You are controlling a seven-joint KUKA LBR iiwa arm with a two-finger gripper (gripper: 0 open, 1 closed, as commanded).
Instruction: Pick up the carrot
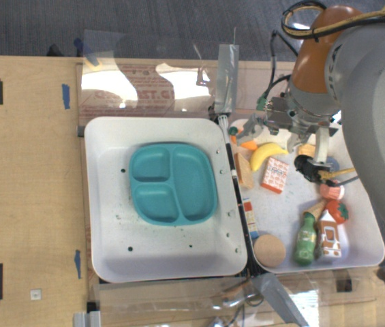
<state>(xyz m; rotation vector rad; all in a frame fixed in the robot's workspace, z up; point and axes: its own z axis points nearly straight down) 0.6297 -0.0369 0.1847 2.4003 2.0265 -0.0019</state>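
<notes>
Carrot [249, 144] beside banana [266, 153] in right bin [362, 247]; gripper [306, 144] nearby, jaw state unclear

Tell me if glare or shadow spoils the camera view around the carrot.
Camera view: strong glare sits on the clear sheet behind the left bin, away from the carrot; the arm looms over the right bin, the carrot small and soft-edged.

Single fixed overhead camera, angled down, both white bins [100, 203] framed

The arm [356, 60] hides the pincer's tips and most of the carrot [248, 144].
</notes>
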